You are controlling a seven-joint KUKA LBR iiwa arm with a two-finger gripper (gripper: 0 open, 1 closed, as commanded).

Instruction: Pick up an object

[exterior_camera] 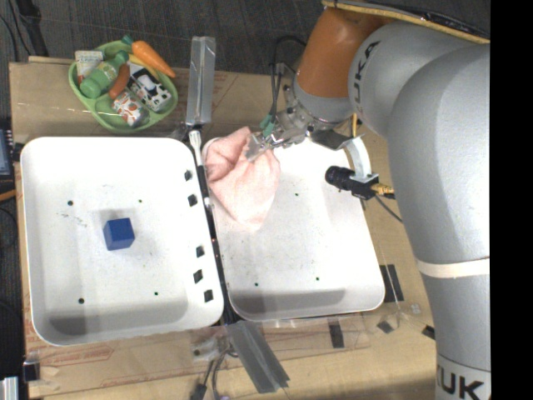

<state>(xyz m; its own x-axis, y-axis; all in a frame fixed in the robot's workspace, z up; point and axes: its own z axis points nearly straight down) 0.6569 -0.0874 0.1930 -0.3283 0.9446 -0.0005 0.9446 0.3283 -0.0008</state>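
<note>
Pink cloth [241, 182] bunched at 10 o'clock of right bin [333, 294], upper edge pinched in closed gripper [268, 137]. Best lifted straight, slowly, clear of bin divider, avoiding slip.

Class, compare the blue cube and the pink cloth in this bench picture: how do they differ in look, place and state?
The blue cube is small, rigid and sharp-edged; the pink cloth is larger, soft and crumpled. The cube sits in the left bin; the cloth lies in the right bin, against the divider. The cube stands alone, away from the arm; the cloth has the gripper at its upper edge. Both rest on white bin floors.
</note>
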